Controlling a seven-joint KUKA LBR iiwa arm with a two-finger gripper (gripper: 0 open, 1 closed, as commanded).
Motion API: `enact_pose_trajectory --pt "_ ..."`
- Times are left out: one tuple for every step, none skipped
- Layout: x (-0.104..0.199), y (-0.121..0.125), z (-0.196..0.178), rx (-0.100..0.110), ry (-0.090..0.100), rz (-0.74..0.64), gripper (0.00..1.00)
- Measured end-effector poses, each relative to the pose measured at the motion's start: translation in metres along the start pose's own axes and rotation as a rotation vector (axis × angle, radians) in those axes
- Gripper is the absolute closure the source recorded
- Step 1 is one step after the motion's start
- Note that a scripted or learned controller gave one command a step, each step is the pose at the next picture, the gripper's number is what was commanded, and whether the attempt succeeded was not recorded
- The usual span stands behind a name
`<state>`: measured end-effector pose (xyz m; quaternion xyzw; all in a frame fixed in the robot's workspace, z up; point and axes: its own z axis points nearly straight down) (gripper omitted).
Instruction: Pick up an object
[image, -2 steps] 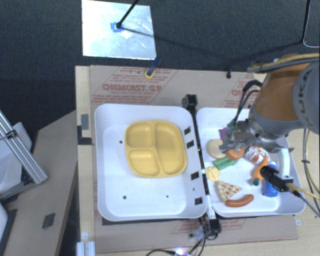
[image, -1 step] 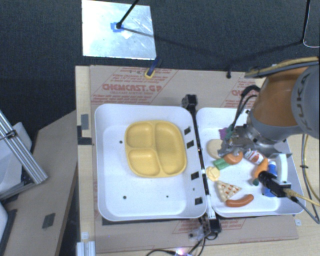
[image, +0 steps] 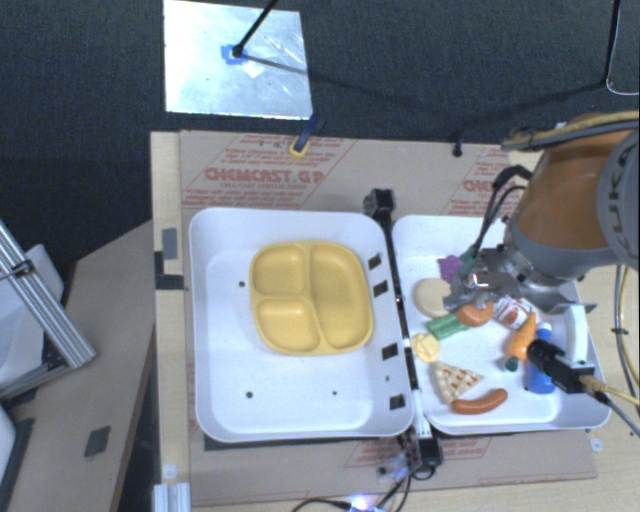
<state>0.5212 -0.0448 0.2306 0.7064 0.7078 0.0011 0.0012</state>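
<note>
Gripper (image: 478, 290) hovers low over the toy carrot (image: 474, 314), finger state unclear; that light, stiff, slippery plastic wants a mid-body pinch.

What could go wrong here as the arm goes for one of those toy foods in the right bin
1. The gripper hangs over a tight cluster: the orange piece, green piece and beige round piece lie close together, so it may nudge or catch a neighbour instead of one item.
2. The arm hides part of the right bin, so things beneath it cannot be judged.
3. The sausage and pizza slice lie low and flat, likely hard to pinch.
</note>
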Motion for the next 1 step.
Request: enact_pose_trajectory --pt "0.0073 0.004 -0.0033 0.002 0.001 -0.004 1.0"
